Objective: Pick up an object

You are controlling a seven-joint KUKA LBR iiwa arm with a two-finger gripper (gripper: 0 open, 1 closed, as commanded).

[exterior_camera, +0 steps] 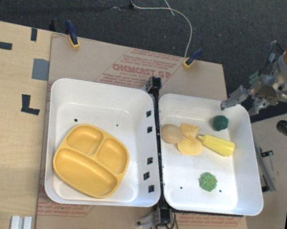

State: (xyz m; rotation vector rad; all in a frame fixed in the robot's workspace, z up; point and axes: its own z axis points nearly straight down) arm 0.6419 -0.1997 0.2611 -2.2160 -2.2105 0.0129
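The right bin (237, 205) holds several small objects. A dark green ball (219, 122) lies near its far right corner. Beside it are a yellow corn-like piece (217, 144), two pale yellow pieces (189, 138), a beige round lump (171, 134) and a bumpy light green ball (208, 181). My gripper (243, 103) hangs over the bin's far right rim, just above and to the right of the dark green ball. Its fingers are spread open with nothing between them.
The left bin (61, 93) holds a yellow divided plate (91, 159). A black divider (153, 139) joins the two bins. Both stand on a cardboard sheet (139, 68) held by two blue-and-yellow clamps at the back. A white cable (184, 21) lies beyond.
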